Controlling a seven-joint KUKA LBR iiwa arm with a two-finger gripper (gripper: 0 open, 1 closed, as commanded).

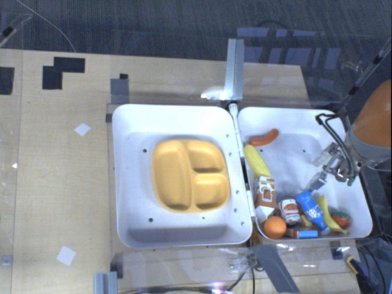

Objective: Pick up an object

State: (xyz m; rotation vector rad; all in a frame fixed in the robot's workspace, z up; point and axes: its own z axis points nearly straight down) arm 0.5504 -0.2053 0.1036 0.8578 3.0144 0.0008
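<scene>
Camera view, my arm: I reach in from the right, the orange band at the frame's edge, my gripper (326,174) hanging over the right bin (293,141).

Camera view, gripper state: my two fingers (318,179) look slightly spread, with nothing between them; I hold no object.

Camera view, right bin: the objects crowd the near and left parts of it. A sausage (264,138) lies toward the far wall, a corn cob (256,160) along the left wall, a small carton (265,192) below that.

Camera view, near corner: an orange (275,226), a small can (290,211), a blue bottle (311,208) and a banana (327,213) are packed close, several touching.

Camera view, nearest candidate: the blue bottle sits just below my fingertips, its upper end near them, the banana right beside it.

Camera view, left bin: it holds a yellow divided tray (188,175), well apart from me.

Step in hand: I judge this as the approach, before any grasp; nothing is lifted.

Next move: I would need to come down over the blue bottle, fingers set across its narrow width, and close without catching the banana or the can alongside.

Risk: the clutter leaves little room for my fingers, so a slip or a double catch seems likely.
</scene>
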